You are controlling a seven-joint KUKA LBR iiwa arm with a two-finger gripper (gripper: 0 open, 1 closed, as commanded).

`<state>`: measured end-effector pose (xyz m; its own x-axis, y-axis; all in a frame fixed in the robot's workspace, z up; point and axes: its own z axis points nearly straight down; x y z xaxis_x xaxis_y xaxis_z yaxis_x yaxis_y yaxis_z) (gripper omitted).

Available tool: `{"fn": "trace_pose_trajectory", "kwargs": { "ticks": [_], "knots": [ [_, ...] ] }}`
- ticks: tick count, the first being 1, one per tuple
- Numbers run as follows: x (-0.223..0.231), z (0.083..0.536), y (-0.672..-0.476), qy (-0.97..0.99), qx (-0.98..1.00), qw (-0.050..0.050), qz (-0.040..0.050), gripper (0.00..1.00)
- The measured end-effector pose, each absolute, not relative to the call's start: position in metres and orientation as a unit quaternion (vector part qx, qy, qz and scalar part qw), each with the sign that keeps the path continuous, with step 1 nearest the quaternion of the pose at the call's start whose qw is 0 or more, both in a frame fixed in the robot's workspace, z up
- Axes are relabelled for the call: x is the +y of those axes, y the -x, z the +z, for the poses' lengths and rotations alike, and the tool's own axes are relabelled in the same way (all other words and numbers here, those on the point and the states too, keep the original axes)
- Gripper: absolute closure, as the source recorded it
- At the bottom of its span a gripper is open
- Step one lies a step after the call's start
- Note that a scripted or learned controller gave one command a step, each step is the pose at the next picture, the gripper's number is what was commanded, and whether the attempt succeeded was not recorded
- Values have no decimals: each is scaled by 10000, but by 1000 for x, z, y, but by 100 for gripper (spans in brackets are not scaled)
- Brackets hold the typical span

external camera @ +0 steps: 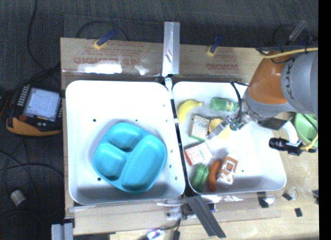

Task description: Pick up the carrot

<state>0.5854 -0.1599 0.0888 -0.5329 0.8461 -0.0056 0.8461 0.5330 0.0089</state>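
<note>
The pincer (223, 126) hangs low over the middle of the right bin (261, 151), at the end of the grey arm (289, 89) with its orange band, just beside a yellow item that it partly covers; whether it is open or closed cannot be told. The carrot (213, 174) lies apart from it near the bin's front wall, between a green vegetable (200, 173) on its left and a small orange-and-white box (227, 170) on its right, touching both. A red-and-white packet (197, 154) lies just behind the green vegetable. Toward the back of the bin are a banana (186, 108), a green can (224, 104) on its side and a speckled packet (199, 126). The left bin (83, 104) holds a blue divided plate (129, 155). Both bins sit on the worktop (302, 182).
</note>
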Motion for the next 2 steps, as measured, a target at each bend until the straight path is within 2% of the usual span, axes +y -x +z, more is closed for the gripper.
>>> {"fn": "trace_pose_trajectory", "kwargs": {
  "ticks": [1,2],
  "knots": [
    [-91,225,-613,-4549,8905,7,0,100],
    [9,182,-575,-5303,8478,-17,-3,100]
  ]
}}
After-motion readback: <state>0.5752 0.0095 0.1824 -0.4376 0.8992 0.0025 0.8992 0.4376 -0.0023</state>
